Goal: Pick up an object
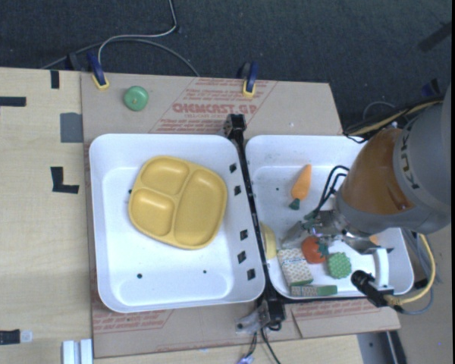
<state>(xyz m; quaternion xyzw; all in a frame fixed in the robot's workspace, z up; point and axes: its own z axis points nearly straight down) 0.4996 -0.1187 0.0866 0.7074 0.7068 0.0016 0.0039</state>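
We see the arm (pixel 398 180) reaching in from three o'clock over the right bin (pixel 277 154), with the hand (pixel 318 230) low among a cluster of small things in that bin's lower half. The relation that matters is tight: a red object (pixel 313 250) lies just at six o'clock of the hand, touching or nearly touching it, with a green textured piece (pixel 339 265) beside it at about four o'clock and a pale speckled block (pixel 293 264) at about seven o'clock. A carrot-like toy (pixel 301 183) sits apart at eleven o'clock of the hand, its long axis running roughly from twelve to six with a slight lean. A flat green strip (pixel 315 289) lies near the bin's front wall. We judge the red object the likeliest target, since it is nearest. The metal parts of the hand blur into the clutter, so we cannot tell how far it is spread or whether anything sits within it. In the left bin (pixel 106 203) rests a yellow divided plate (pixel 177 201), and a green ball (pixel 136 98) lies on the table (pixel 30 203) at eleven o'clock, well apart from it all.
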